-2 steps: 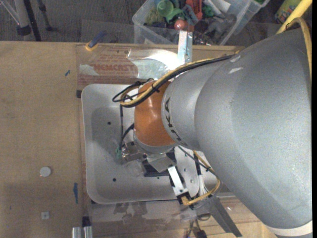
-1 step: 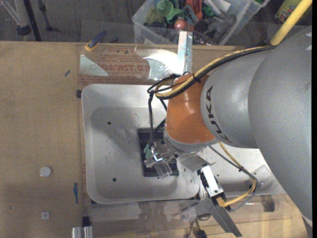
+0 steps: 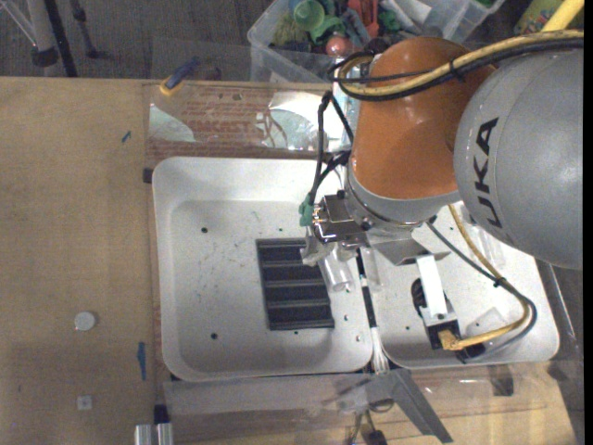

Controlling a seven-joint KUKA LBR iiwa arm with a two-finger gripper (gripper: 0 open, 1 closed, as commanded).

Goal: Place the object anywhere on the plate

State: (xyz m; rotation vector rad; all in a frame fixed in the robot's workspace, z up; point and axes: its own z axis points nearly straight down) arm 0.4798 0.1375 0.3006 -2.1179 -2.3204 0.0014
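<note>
On the wooden counter (image 3: pixel 74 202) the tool (image 3: pixel 335 265), its grip impossible to read from here, hangs by the left bin's (image 3: pixel 213 248) dark slatted plate (image 3: pixel 295 286); it should descend squarely.

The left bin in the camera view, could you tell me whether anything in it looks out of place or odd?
The dark ribbed rectangular item lies flat, slightly askew to the left bin's walls. Scattered dark specks and scuffs mark the bin floor around it. Nothing looks spilled or broken.
</note>
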